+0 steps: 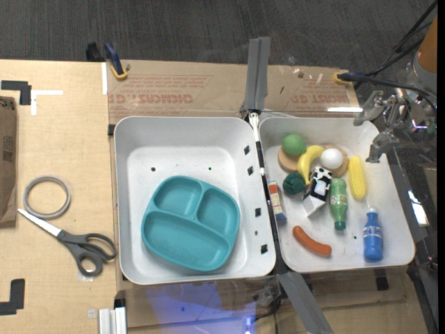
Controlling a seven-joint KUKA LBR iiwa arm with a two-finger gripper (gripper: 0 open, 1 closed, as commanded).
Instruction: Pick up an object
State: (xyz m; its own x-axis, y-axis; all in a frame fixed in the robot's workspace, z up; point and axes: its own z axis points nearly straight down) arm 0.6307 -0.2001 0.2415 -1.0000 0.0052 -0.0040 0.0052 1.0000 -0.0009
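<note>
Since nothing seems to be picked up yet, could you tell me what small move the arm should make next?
Probably swing the gripper left and down over the blue bottle. The gripper sits at the right bin's upper right rim, and the bottle lies apart from the crowded toys.

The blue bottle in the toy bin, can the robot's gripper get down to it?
Probably yes. The blue bottle lies by itself near the right bin's front corner, apart from the other toys, and the gripper sits above that bin's right rim.
</note>
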